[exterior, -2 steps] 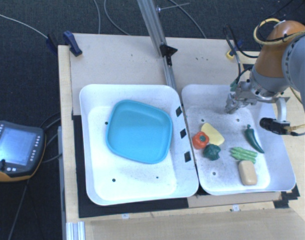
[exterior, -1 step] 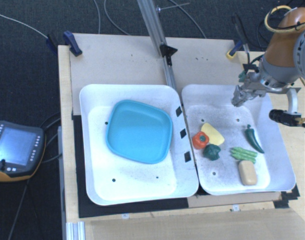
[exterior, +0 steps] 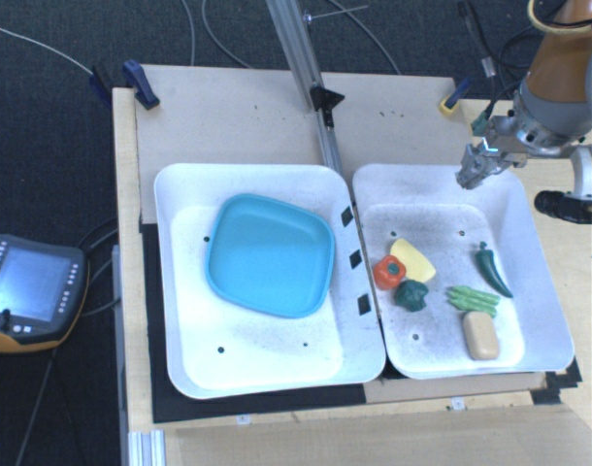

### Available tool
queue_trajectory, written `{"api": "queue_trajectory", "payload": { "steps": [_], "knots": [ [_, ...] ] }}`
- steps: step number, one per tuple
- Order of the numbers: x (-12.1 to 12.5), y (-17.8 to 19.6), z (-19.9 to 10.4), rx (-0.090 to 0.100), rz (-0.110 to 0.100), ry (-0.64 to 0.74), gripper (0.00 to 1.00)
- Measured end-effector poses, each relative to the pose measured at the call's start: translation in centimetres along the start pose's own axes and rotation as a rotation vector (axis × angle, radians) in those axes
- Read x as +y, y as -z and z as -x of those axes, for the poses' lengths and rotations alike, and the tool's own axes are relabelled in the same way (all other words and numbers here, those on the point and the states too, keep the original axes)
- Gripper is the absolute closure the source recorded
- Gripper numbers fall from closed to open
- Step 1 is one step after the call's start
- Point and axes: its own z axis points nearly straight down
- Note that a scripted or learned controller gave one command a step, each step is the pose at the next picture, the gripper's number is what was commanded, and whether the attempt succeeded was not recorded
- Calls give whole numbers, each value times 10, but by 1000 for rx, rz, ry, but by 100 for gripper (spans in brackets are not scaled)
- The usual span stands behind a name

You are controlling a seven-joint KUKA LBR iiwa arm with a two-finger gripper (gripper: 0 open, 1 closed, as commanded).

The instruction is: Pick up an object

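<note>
The right bin (exterior: 529,250) holds several toy foods: a yellow piece (exterior: 413,259), a red-orange tomato (exterior: 389,272), a dark green broccoli (exterior: 411,295), a dark green pepper (exterior: 491,268), light green beans (exterior: 472,299) and a tan bread-like block (exterior: 480,336). My gripper (exterior: 474,170) hangs over the far rim of the right bin, above and behind the pepper, apart from all the foods. Nothing shows between it and the bin.
The left bin (exterior: 180,260) carries a blue square plate (exterior: 270,254). A metal pole (exterior: 298,37) slants down to the gap between the bins. A handheld pendant (exterior: 29,289) lies at far left. Cables cross the dark floor behind the bench.
</note>
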Motion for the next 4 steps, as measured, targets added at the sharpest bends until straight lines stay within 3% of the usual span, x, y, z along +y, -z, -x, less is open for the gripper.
{"api": "queue_trajectory", "payload": {
  "steps": [1, 4],
  "knots": [
    [8, 61, 2, 0, 1, -1, 100],
    [11, 70, -149, 2, -4, 4, 100]
  ]
}}
